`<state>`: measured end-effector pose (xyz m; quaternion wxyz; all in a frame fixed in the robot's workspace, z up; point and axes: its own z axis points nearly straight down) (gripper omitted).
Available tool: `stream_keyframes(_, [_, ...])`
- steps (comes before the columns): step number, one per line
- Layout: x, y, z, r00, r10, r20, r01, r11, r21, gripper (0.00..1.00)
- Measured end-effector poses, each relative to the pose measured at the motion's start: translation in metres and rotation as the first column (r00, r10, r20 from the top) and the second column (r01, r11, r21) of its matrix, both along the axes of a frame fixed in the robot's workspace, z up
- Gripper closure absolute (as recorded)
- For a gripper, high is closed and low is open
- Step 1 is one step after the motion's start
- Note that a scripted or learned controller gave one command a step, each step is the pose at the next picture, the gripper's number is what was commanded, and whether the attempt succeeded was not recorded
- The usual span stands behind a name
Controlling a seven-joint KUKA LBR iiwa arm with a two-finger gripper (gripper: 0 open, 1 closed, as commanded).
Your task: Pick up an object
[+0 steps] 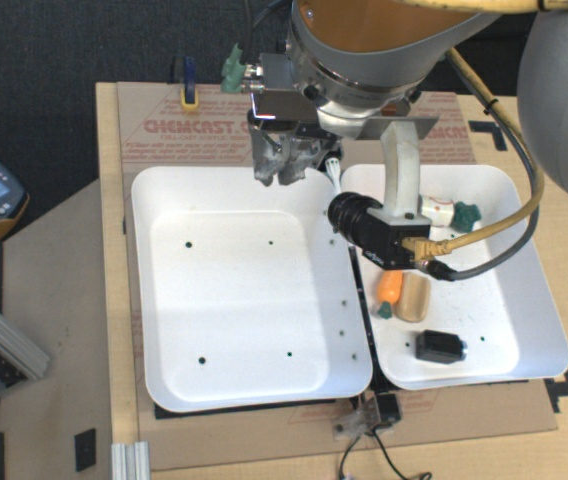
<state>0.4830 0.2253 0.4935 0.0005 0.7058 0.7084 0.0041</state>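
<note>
White plastic walls frame both bins in the camera view, and the gripper point(286, 158) hangs over the far rim of the left bin point(164, 298), well apart from the objects in the right bin point(534, 298); whether it is spread or pressed together cannot be told. Nearest the divider lie an orange piece point(391, 287) and, touching it, a tan block point(413, 297) with its long axis running near-to-far. A black block point(439, 347) sits nearer the camera, and a white-and-green object point(451, 214) lies farther back.
</note>
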Motion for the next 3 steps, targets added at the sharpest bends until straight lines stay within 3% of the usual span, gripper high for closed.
stream_keyframes(1, [0.052,-0.002,-0.113,1.0,-0.007,-0.017,0.007,1.0,-0.011,1.0])
stream_keyframes(2, [0.04,-0.001,-0.012,1.0,-0.002,0.004,0.002,1.0,0.0,1.0])
stream_keyframes(3, [0.028,-0.001,0.038,1.0,-0.003,0.0,0.003,1.0,-0.002,1.0])
